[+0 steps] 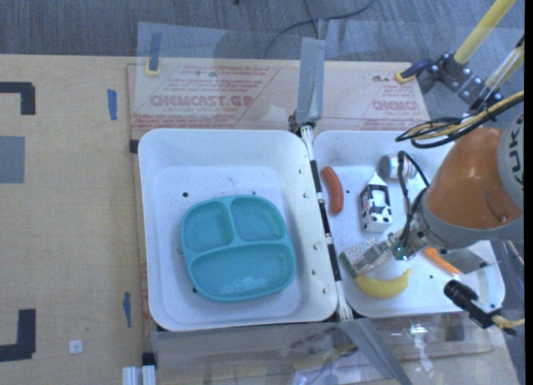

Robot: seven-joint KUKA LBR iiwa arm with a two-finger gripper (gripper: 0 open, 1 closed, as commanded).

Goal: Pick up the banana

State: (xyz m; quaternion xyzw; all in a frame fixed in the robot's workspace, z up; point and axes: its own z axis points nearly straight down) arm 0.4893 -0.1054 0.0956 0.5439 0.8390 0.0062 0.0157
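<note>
pincer (366,256) low over the right bin (354,146), just above the banana (383,284); spread impossible to tell. likely to skid off the curved peel if off-centre.

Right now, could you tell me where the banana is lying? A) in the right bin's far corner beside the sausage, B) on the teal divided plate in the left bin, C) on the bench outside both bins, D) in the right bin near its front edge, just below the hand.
D: the banana lies in the right bin near its front edge, just below the hand, apart from the sausage.
</note>
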